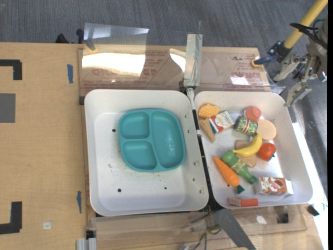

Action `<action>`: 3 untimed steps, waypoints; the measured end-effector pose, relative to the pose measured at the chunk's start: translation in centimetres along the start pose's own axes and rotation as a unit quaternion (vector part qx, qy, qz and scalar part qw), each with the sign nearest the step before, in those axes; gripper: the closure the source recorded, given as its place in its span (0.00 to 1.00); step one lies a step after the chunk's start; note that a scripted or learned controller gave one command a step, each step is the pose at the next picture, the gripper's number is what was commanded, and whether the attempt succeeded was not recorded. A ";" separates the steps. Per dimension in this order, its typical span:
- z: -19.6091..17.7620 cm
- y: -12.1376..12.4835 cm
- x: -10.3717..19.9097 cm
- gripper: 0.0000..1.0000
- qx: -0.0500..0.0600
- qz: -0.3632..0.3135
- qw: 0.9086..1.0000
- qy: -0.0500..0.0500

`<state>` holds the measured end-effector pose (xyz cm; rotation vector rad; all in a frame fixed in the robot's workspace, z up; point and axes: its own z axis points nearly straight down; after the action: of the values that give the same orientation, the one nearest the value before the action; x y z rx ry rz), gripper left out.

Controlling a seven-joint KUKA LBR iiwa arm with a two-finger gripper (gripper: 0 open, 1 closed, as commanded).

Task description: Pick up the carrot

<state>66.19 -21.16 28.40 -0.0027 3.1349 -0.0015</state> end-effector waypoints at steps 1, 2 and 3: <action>14.6 4.5 4.9 0.00 0.001 0.036 0.999 -0.005; 17.9 10.9 12.9 0.00 -0.001 0.027 1.000 0.001; 9.6 16.7 8.6 0.00 -0.001 -0.100 0.995 -0.003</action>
<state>57.66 -4.51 18.73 -0.3145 3.1140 0.0004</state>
